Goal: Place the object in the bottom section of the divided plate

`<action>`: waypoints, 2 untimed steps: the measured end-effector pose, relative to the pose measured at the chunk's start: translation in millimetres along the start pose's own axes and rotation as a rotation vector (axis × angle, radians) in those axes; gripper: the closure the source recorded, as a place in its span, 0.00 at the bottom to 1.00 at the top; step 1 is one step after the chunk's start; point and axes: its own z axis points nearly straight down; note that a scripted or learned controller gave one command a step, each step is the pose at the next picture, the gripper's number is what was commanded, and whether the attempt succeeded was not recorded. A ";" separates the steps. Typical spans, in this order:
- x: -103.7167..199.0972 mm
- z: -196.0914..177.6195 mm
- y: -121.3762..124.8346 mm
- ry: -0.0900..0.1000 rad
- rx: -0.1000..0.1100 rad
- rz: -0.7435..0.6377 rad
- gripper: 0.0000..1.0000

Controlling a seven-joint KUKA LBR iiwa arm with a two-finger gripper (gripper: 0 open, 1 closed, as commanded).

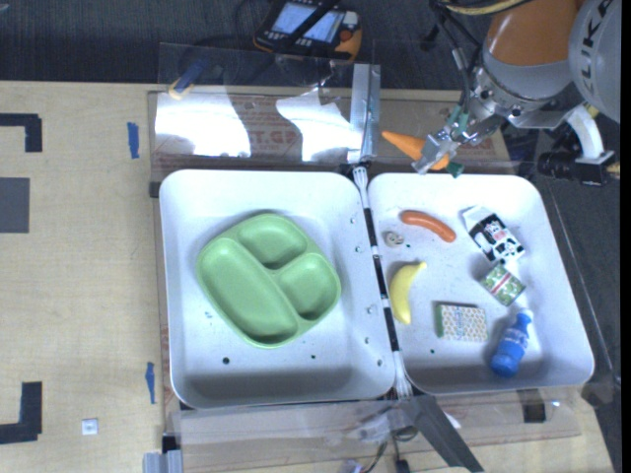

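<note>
A green divided plate (268,279) lies in the left bin (187,363), with two small sections at its top and right and one large section at its lower left. My gripper (441,153) hangs above the back rim of the right bin (562,363). It is shut on an orange toy carrot (401,143) near the leafy green end. The carrot's tip points left, toward the divider between the bins. Its body is off the bin floor.
In the right bin lie a red sausage (427,225), a banana (404,290), a black-and-white carton (493,235), a small green carton (505,286), a patterned square block (461,321) and a blue bottle (511,343). A handheld screen device (306,26) sits behind the bins.
</note>
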 end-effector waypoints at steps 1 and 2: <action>79.4 88.6 -7.3 0.001 0.001 0.054 1.00; 127.1 88.1 35.9 -0.001 -0.002 -0.153 1.00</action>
